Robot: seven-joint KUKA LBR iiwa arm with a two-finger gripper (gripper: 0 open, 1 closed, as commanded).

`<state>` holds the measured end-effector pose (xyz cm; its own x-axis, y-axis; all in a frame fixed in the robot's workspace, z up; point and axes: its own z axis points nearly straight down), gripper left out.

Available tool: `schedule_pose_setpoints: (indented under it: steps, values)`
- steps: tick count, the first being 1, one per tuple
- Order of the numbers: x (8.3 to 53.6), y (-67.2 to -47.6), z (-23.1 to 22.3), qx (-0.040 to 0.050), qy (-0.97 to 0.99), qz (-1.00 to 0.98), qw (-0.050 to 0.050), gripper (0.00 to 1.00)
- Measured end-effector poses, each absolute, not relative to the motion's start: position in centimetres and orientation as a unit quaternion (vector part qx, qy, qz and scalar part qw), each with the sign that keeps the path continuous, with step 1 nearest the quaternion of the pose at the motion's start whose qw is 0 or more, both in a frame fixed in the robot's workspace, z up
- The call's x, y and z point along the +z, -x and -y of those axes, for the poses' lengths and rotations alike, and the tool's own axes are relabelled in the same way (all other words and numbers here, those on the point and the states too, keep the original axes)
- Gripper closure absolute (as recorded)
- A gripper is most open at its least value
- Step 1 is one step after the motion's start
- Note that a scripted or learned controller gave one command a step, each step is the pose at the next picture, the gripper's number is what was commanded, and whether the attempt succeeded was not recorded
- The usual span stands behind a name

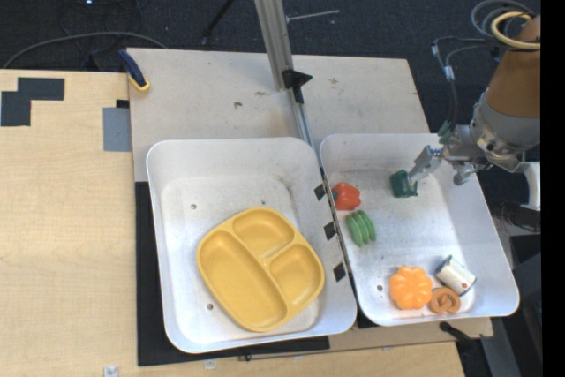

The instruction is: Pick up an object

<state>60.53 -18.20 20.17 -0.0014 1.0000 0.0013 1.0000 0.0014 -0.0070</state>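
The right bin (477,207) holds several small objects. A dark green piece (404,184) lies near its back, a red-orange piece (346,195) and a ridged green vegetable (360,228) by its left wall. An orange pumpkin (410,288), a brown ring (444,302) and a small white cylinder (456,275) sit at its front. My gripper (444,171) hangs over the back right of this bin, open, fingers spread. Its left fingertip (421,168) is right beside the dark green piece, and nothing sits between the fingers.
The left bin (177,190) holds a yellow divided plate (259,266). A metal post (272,22) rises behind the bins, with a rod running down to their shared wall. Black clips sit along that wall. A wooden surface lies left.
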Motion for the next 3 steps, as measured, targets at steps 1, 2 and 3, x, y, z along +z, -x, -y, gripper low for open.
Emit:
schedule_pose_setpoints:
  steps: [1, 2, 3]
  values:
    - [15.5, -61.0, 17.8, 0.0020, 0.706, 0.708, 0.003, 0.00]
    - [9.3, -60.3, 18.2, 0.0025, 0.707, 0.707, 0.004, 0.00]
    - [10.7, -60.5, 18.3, 0.0012, 0.708, 0.707, 0.002, 1.00]
